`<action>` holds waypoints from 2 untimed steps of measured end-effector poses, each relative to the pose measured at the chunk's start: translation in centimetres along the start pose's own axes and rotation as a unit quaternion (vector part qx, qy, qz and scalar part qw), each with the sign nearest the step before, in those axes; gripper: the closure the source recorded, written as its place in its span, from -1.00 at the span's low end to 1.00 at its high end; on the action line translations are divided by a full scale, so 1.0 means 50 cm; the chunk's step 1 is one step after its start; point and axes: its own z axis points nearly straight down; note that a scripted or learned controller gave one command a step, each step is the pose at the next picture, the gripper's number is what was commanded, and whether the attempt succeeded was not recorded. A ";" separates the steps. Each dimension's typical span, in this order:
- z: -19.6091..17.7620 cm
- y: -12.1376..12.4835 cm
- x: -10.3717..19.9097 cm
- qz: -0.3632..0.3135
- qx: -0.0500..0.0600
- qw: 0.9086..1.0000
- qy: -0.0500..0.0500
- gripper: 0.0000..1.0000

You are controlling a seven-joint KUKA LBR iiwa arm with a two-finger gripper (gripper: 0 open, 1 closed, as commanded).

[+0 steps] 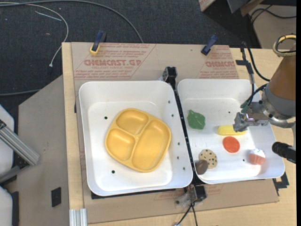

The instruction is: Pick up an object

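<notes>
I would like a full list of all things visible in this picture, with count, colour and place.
bins: 2, white, side by side on the bench
plate: 1, yellow, three compartments, left bin
green item: 1, right bin, upper left
yellow item: 1, right bin, at the gripper
orange disc: 1, right bin, centre
cookie: 1, tan with dark spots, right bin, front
brown item: 1, beside the cookie
pink-white item: 1, right bin, front right
clamps: 2, blue, back edge
gripper: 1, grey, over right bin

Both white bins (89,102) look like smooth, slightly glossy plastic. The yellow divided plate (137,139) is shiny plastic too. Underneath, the worktop (75,173) is matt brown cardboard, with rough dark carpet (37,46) in the upper left.
</notes>
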 end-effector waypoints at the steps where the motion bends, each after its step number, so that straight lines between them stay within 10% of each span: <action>1: -0.097 0.003 0.000 0.000 0.000 1.000 0.000 1.00; 2: -0.108 0.032 0.106 -0.002 0.001 1.000 0.001 1.00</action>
